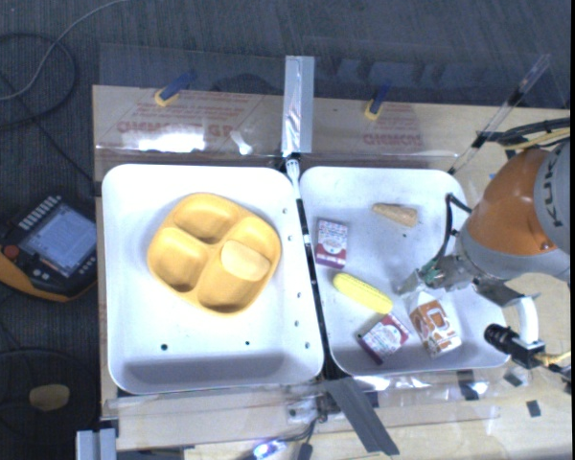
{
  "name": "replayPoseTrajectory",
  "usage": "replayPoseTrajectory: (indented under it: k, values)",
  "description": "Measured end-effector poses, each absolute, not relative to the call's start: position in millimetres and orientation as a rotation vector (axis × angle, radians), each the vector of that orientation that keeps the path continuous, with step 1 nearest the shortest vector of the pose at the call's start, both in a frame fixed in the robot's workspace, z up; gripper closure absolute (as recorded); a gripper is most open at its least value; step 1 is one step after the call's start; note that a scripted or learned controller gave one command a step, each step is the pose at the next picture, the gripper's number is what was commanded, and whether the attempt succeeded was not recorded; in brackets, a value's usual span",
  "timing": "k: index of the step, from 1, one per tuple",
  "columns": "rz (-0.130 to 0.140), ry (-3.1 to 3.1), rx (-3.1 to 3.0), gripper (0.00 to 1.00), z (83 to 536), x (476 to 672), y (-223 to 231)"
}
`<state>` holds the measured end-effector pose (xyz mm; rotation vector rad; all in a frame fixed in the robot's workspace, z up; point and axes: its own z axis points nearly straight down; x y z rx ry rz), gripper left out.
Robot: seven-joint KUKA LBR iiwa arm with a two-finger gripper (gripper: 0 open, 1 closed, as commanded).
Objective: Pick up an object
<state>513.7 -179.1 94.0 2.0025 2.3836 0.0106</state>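
The right bin (364,182) holds several small items. A red and white carton (332,241) lies near its left wall. A tan bread-like piece (395,215) sits toward the back. A yellow corn cob (361,293) lies in the middle. A dark red packet (384,337) and an orange and white packet (435,324) rest near the front. My gripper (424,277) hangs low over the right side of this bin, just above the orange and white packet, with nothing visibly between its fingers.
The left bin (134,353) carries a large yellow four-lobed tray (214,250). The arm's orange band (513,209) looms over the right bin's right edge. A handheld controller (43,247) lies on the floor to the left.
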Motion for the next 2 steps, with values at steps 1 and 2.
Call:
replayPoseTrajectory:
  k: [1, 2]
  values:
    - [0.014, 2.417, 1.983, 1.0, 92, 558.9, -223]
    - [0.024, 2.444, 1.979, 0.0, 90, 559.6, -212]
